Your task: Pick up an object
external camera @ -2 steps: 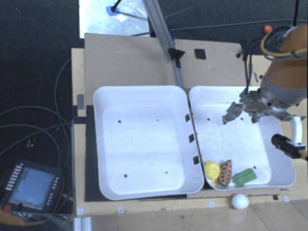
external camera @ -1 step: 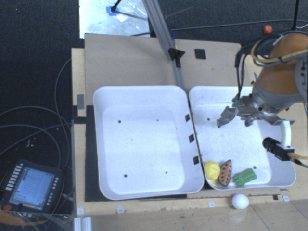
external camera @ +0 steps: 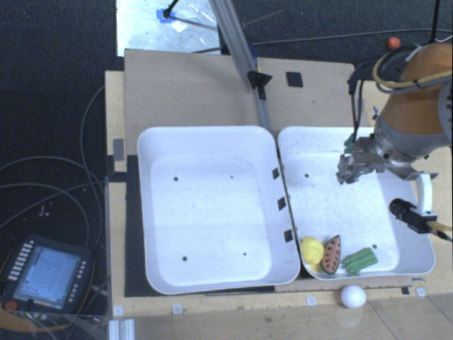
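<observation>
The tool (external camera: 348,170), finger state impossible to tell, hangs over the right bin (external camera: 311,154) well apart from the yellow lemon-like toy (external camera: 312,251), watermelon-slice toy (external camera: 331,253) and green piece (external camera: 360,260), probably slid into its near corner.

One fixed camera looks down at a slant from above on both white bins (external camera: 212,137), set fairly far back.

White bins (external camera: 212,211); at the right one's 6 o'clock, a yellow piece (external camera: 312,250), a brown-red speckled slice (external camera: 331,254), a green item (external camera: 359,260); a white ball (external camera: 353,297) beyond the rim
</observation>
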